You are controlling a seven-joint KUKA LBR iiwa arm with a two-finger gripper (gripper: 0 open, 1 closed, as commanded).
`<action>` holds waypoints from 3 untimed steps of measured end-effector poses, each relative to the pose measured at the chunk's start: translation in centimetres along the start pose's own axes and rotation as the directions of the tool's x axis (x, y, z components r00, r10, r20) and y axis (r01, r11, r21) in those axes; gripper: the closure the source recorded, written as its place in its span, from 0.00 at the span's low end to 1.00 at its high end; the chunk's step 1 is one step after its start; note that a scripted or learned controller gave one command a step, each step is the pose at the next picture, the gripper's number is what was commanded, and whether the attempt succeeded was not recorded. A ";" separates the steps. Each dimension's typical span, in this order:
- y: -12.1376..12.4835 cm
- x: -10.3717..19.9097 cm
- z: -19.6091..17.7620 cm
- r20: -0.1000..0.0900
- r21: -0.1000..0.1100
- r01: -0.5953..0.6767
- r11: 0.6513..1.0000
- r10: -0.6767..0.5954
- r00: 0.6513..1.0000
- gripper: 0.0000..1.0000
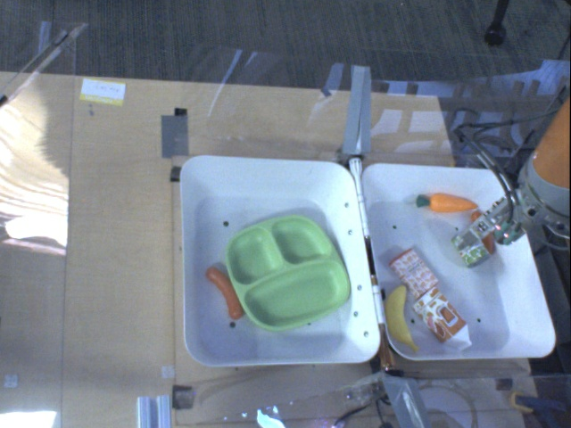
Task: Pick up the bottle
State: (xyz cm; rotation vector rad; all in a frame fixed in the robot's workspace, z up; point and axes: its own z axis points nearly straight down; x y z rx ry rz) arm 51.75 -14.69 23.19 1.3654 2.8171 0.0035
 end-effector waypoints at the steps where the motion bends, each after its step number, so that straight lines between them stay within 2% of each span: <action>1: 8.9 2.1 2.5 -0.004 0.001 0.029 1.000 -0.029 1.000 1.00; 2: 6.8 -10.5 -1.5 0.001 0.000 -0.162 0.987 0.162 0.987 1.00; 3: 8.4 -14.0 11.1 -0.001 -0.001 0.357 0.934 -0.357 0.934 1.00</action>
